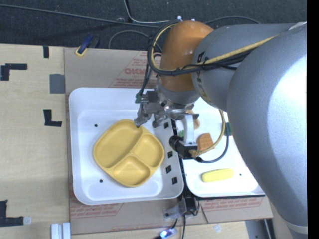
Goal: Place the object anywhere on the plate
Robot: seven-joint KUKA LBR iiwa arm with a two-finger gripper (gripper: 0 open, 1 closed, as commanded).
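**Pincer over plate rim, grip state unconfirmed**

My pincer (144,114) is hovering at the far rim of the yellow plate (128,153) in the left bin (79,133); I cannot tell its state. The yellow object (217,175) is lying in the right bin (234,189), well apart. I am judging collision with the plate rim or the dividing walls the main risk; open room is lying left.

A yellow plate (128,153), divided into three compartments, is seen lying flat in the left white bin (82,133), turned at a slant. A small yellow oblong object (217,175) is seen lying on its side in the right bin (234,188), at about 3 o'clock from the plate, well apart.
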